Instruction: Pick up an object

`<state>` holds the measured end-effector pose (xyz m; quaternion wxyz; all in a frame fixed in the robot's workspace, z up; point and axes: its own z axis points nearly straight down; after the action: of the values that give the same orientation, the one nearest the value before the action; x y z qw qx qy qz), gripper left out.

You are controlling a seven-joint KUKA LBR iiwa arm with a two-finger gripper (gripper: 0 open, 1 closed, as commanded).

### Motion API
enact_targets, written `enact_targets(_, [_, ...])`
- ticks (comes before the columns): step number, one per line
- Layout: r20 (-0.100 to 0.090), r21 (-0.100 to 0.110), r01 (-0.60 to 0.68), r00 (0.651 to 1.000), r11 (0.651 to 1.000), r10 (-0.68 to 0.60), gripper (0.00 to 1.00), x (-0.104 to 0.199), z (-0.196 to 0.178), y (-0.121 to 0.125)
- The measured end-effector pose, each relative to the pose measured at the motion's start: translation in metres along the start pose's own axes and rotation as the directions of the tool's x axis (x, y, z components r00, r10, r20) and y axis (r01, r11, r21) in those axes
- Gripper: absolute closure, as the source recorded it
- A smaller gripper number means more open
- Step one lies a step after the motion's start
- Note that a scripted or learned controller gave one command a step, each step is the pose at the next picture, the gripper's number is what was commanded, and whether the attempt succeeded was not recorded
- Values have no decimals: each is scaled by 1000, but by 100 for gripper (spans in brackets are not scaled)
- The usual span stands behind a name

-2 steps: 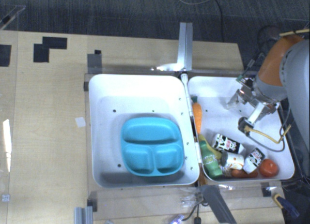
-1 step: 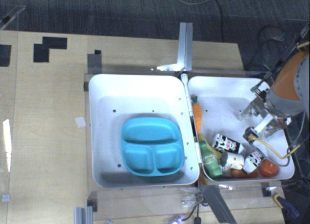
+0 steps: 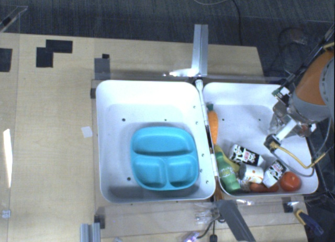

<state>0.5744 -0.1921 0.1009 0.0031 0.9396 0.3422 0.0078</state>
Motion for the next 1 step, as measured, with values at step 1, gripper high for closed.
enact_targets(1, [10,8,-16,1000,1000,16,100,-16,-85,-41])
